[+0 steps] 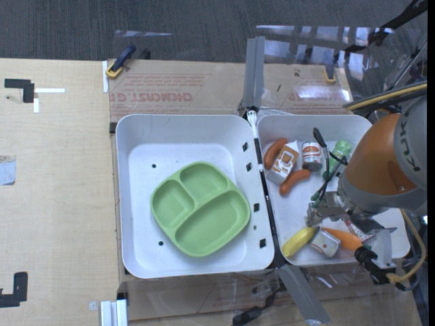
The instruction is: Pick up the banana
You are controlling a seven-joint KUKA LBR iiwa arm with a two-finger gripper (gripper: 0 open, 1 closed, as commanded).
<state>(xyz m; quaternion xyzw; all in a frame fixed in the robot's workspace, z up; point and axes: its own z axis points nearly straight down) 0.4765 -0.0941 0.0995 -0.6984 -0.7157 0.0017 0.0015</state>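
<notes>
Arm (384, 161) bends low over the right bin (289, 124), end effector (319, 212) beside banana (300, 241), grip state unreadable.

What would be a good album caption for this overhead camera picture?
Robot arm's pincer poised just above a yellow banana in the right bin; green divided plate in the left.

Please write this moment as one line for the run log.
task: pick up banana | banana: lying in right bin, front-left part | gripper: just above banana | grasp: not seen | left bin: green plate
</notes>
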